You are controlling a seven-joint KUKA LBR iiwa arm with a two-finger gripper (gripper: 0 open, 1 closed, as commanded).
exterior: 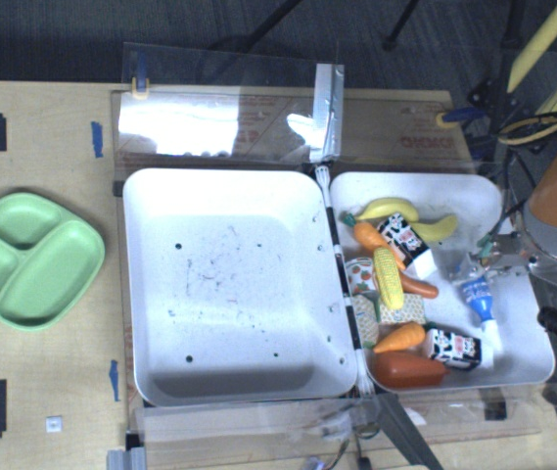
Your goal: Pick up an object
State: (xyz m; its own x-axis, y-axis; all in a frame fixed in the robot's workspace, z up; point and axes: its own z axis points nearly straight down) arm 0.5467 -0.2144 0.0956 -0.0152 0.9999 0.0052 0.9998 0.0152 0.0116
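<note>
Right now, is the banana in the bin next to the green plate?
No, the banana lies in the right bin, among the other toy food; the green plate sits beside the left bin.

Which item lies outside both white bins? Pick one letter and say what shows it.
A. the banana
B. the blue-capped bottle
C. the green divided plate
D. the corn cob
C: the green divided plate rests on the wooden bench to the left of the left bin, while the banana, the corn cob and the blue-capped bottle all lie in the right bin.
</note>
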